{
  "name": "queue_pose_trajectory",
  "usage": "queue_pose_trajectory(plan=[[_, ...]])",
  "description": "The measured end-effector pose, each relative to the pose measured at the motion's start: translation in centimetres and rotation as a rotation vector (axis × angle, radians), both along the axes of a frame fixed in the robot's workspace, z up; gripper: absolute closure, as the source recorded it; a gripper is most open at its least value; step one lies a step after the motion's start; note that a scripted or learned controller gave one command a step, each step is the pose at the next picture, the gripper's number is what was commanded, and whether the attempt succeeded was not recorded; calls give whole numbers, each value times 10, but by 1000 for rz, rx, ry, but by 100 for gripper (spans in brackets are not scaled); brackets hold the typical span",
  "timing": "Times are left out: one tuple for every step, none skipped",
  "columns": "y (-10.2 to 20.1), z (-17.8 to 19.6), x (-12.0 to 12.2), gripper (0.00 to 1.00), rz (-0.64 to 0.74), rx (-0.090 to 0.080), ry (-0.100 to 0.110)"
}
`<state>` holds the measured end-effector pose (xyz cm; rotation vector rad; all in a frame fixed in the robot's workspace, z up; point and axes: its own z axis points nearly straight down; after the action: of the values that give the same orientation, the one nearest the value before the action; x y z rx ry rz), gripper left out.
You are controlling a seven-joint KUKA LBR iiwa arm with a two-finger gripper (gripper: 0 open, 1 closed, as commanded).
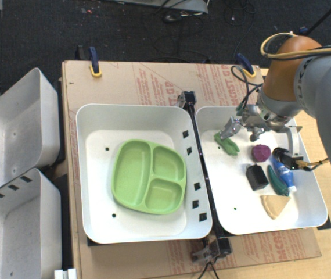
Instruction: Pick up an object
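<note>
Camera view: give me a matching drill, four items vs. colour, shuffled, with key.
Items:
1. divided tray in the left bin
2. round ball in the right bin
3. block in the right bin
4. wedge near the right bin's front edge

Colours:
A. tan
B. purple
C. light green
D. black

Pairs: 1-C, 2-B, 3-D, 4-A
</note>
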<state>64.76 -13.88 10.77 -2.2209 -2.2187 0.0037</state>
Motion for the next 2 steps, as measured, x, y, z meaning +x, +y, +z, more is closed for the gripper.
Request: queue_pose_trajectory(plan=[[0, 15, 1, 100, 0, -1, -5], [1, 58, -1, 100, 0, -1, -8]])
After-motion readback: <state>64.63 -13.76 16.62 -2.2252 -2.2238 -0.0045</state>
